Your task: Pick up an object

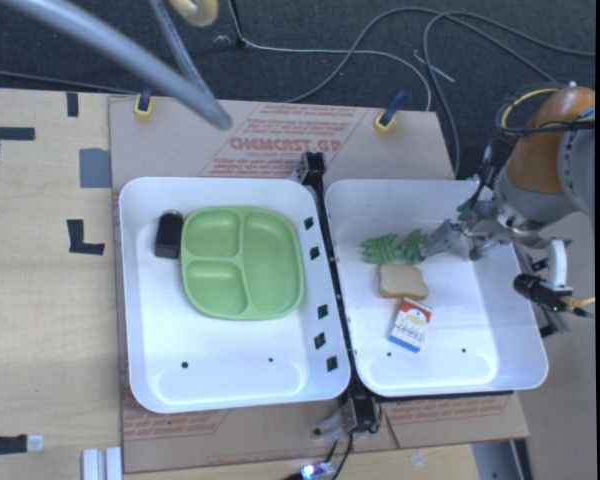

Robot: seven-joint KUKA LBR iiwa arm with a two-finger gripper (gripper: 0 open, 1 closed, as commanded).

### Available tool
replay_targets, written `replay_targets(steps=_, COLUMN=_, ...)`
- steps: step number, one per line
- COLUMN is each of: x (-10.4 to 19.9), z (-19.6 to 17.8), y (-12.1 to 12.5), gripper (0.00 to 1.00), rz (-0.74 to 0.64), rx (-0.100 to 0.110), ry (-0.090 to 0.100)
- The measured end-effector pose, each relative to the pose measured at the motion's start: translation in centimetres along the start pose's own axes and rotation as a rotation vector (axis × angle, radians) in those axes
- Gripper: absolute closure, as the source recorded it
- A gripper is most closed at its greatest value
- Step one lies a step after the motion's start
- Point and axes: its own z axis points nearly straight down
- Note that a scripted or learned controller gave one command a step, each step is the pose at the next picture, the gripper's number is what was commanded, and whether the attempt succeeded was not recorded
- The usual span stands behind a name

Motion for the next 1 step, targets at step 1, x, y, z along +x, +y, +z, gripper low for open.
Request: replay_targets(steps=1, x=0.05, z=-1.35, y=0.17, gripper=1.00, rz=-0.001, rx=-0.005, ry=-0.001)
